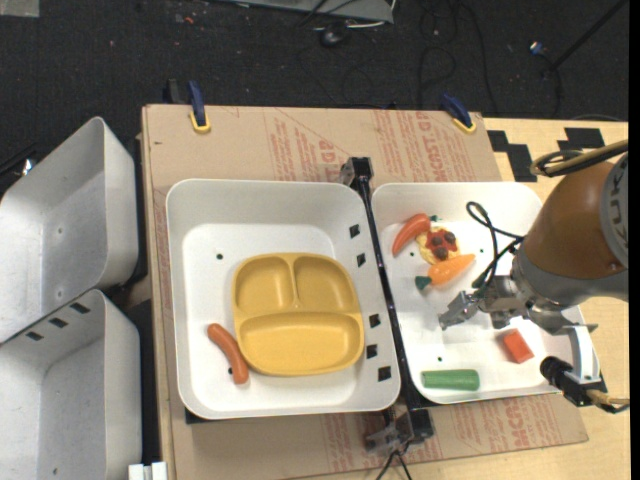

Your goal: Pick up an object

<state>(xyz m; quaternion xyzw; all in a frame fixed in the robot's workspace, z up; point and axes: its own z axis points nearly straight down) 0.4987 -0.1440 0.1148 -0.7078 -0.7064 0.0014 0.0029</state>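
In the left bin (190, 268) we see a yellow divided tray (297, 313) with an orange-red sausage (228, 353) lying just beside its lower-left corner; nothing there is within easy reach of the arm, so we leave it alone.

Moving right into the right bin (455, 196), the candidates cluster in two spots. Near the top sits a red chili pepper (409, 232), touching a small pile of food pieces (440, 243) and an orange carrot (452, 266) — crowded, and a grasp there risks nudging neighbours. Lower down, a green cucumber piece (450, 378) lies alone near the front wall, and a small orange-red block (517, 346) sits by the arm's wrist.

The gripper (462, 310) hangs over bare bin floor between the carrot and the green piece, with nothing between its fingers; we cannot tell from this angle how wide they stand.

For a clean pick we would judge the green piece the better target — isolated, elongated, with room on both long sides. We should line the fingers across its short width, centre over its middle, and descend fully to the floor before closing, keeping clear of the front wall.
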